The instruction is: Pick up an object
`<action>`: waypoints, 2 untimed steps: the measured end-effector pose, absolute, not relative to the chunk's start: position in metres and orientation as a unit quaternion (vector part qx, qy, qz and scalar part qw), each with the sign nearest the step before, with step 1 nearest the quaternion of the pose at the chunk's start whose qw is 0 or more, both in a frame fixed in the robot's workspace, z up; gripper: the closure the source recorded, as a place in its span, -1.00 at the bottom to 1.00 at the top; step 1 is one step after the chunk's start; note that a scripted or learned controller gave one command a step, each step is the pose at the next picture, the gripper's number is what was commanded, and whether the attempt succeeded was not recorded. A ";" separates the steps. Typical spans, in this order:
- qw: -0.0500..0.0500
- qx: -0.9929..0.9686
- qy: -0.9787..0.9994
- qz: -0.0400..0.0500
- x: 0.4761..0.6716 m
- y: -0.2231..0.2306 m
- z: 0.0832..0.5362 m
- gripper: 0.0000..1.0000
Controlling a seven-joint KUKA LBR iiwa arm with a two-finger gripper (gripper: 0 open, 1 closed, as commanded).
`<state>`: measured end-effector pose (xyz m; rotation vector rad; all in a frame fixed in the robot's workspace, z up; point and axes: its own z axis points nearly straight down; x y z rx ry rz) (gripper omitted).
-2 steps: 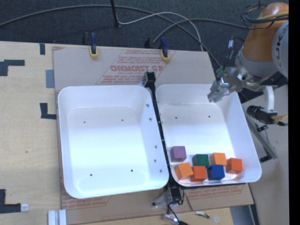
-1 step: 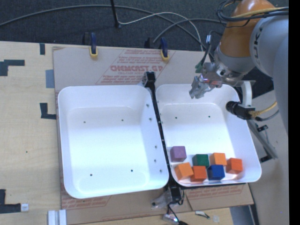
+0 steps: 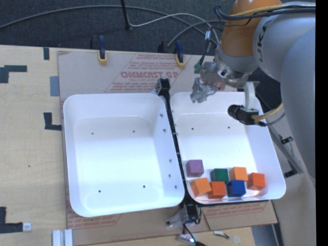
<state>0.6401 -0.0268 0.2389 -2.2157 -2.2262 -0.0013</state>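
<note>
Though claw (image 3: 201, 94) hung over right bin (image 3: 266, 152) far rim, finger state could not be told. Blocks (image 3: 225, 181) sat clustered at near wall, well apart. Risk: tight packing, claw nudging neighbours, missed grasp.

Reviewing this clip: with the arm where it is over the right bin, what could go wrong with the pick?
The blocks sit packed along the right bin's near wall, so a descent onto the green block may hit the orange block beside it. The pincer hangs at the far rim, away from them, and may close on nothing.
</note>
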 end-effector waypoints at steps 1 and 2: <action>0.001 -0.705 -0.709 0.000 0.643 0.028 0.225 1.00; 0.001 -0.705 -0.709 0.000 0.652 0.089 0.226 1.00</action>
